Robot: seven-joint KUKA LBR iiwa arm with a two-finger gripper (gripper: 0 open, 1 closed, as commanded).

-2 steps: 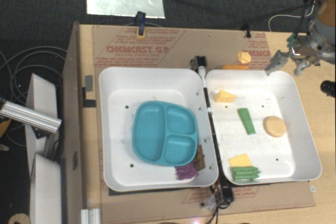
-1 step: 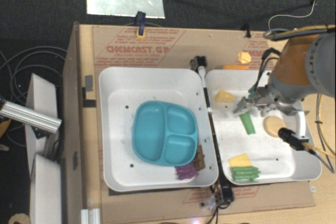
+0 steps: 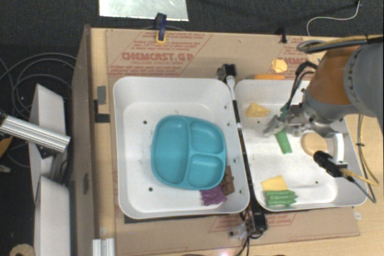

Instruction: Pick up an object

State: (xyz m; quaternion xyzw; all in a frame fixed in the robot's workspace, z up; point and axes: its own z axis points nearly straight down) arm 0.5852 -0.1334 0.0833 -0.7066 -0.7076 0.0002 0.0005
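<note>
Green block lies in right bin.

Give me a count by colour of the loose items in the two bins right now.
Yellow: 2, a piece at the back of the right bin and a block at its front.
Green: 2, a stick by the gripper and a ridged piece at the front.
Teal: 1, a divided plate.
Purple: 1, a small piece.
Brown: 1, a small piece.
Total: 7
</note>
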